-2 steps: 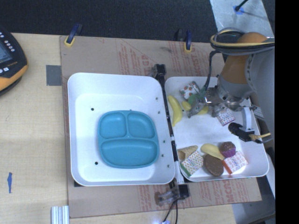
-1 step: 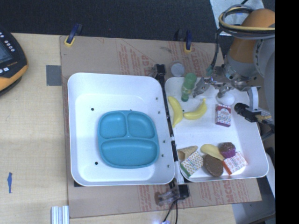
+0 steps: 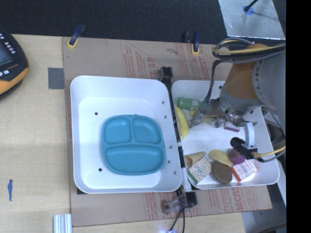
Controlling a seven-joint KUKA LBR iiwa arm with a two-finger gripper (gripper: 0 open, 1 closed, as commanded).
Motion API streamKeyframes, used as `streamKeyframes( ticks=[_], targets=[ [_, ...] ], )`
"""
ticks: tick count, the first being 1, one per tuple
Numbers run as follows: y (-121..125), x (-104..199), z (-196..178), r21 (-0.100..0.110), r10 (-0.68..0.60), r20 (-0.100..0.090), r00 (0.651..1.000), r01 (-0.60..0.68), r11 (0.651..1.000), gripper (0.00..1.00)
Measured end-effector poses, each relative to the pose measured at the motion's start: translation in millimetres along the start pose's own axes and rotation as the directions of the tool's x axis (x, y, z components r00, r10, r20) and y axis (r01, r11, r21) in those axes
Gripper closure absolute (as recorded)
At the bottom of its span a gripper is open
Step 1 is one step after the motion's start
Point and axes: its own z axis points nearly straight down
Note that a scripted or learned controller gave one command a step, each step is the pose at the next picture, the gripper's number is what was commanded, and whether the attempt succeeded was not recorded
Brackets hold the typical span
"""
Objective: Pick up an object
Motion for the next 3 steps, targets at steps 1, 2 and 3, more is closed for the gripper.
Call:
streamKeyframes(
  ticks=[1,2,3],
  targets=[
    [41,-50,0,-0.013,0.001,0.003,1.000,-0.001,1.000,0.00],
    [51,-78,-95,-0.021,0.001,0.006,1.000,-0.001,1.000,0.00],
    [-24,-87,0,-0.008,0.000,0.004,1.000,0.000,1.000,0.00]
  ],
)
